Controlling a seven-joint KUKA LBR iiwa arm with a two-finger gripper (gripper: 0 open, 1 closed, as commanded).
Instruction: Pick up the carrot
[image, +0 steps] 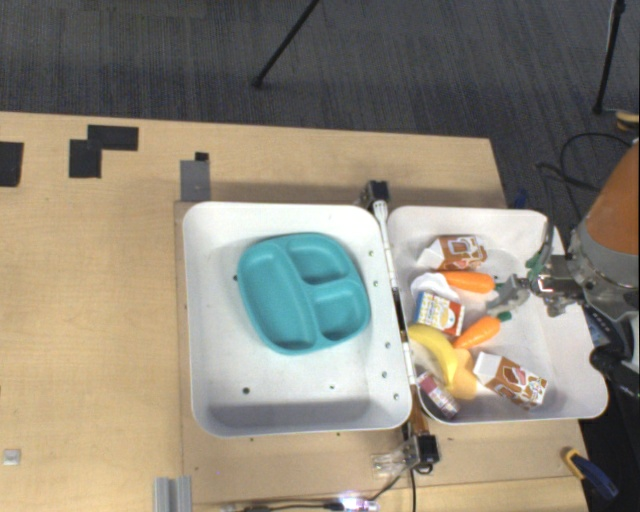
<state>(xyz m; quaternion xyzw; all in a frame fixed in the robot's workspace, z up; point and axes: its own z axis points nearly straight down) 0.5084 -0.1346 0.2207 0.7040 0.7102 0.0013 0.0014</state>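
- Where the right bin (530, 222) holds its clutter, a carrot (477, 331) lies near the middle, orange, tapered, slanting up to the right, with a bit of green at its upper end.
- Its lower left end lies just beside a banana (437, 352); its right side faces a bare strip of bin floor reaching to the right wall.
- Second orange carrot (468, 283) lies level above it, against a crumpled white wrapper (428, 285).
- Gripper (512, 294) hangs just above and right of the first carrot's green end, between the two carrots; its fingers look parted with nothing between them.
- Small carton (437, 313), white, red and blue, sits left of the carrot; print too small to read.
- Brown and white carton (458, 249) lies near the bin's far wall; another brown and white carton (512, 379) lies near the front wall; lettering on both unreadable.
- Small dark jar-like item (440, 399) rests at the front left corner, partly under the banana.
- Left bin (215, 380) carries a teal divided plate (300, 290), with bare white floor around it on every side.
- Arm (612, 240) enters over the right wall.
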